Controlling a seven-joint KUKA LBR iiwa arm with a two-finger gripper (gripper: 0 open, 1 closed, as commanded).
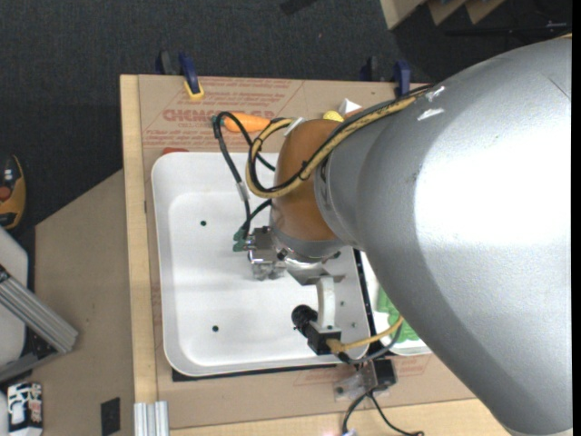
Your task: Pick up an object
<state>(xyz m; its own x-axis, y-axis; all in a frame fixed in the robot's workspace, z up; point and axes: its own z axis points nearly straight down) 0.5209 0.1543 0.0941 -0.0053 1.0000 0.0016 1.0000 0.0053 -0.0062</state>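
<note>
Over the middle of the left white bin, the tool hangs low on the orange-banded arm. Whether it is spread or pressed together I cannot tell. No object to pick shows beneath it, so its bearing and long axis stay unknown; green items peek out just right of that bin.

1. A wooden bench lies under the left white bin.
2. Red lettering is printed on the bench just beyond the bin's far rim.
3. Two blue-and-yellow clamps and grip the bench's far edge.
4. Dark carpet surrounds the bench.
5. An aluminium rail lies left of the bench.
</note>
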